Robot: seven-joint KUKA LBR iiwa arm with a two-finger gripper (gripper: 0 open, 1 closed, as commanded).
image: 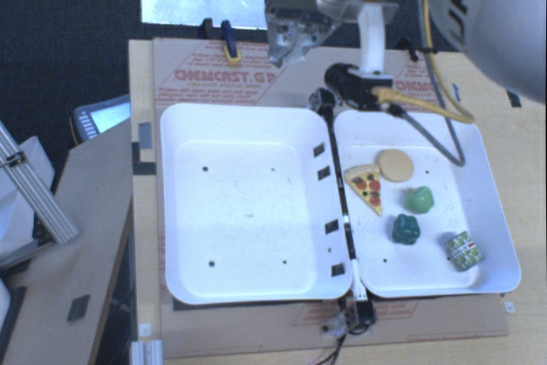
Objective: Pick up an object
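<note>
Five objects (403,228) lie in the right bin (491,209), well apart from the gripper (286,43).

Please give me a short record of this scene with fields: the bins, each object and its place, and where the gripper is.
left bin: shallow white bin
right bin: shallow white bin, holding five objects
pizza slice toy: near the divider
round tan cookie-like disc: beside the pizza slice, toward the back
light green rounded object: middle
dark green lumpy object: just in front of the light green one
green and red patterned block: front right corner
gripper: raised behind the bins, above the cardboard
</note>
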